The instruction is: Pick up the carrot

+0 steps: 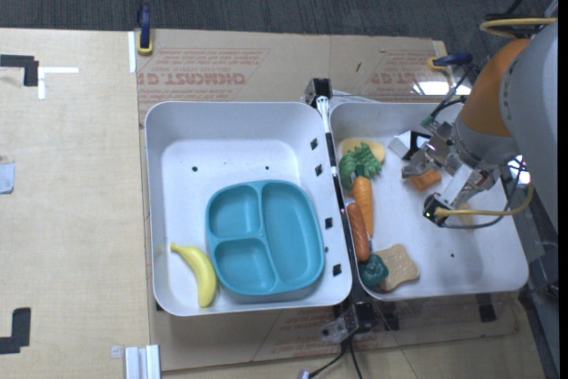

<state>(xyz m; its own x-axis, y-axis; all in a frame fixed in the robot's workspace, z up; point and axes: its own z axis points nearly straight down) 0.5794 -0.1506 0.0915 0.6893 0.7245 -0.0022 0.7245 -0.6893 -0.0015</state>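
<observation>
- The carrot (362,193) lies in the right bin (484,275), close against its left wall, lengthwise along that wall with its green top (358,161) pointing toward the far edge.
- A hot dog (357,232) lies touching it on the near side, and a toast slice (398,266) sits toward the near-left corner.
- The gripper (432,166) hangs over the middle of the right bin, apart from the carrot (whether it is clenched or released, I cannot tell).
- The carrot looks like a light, stiff, smooth toy, likely slippery; the orange mid-body, squeezed across its width, seems the best hold, though the wall crowds one side.
</observation>
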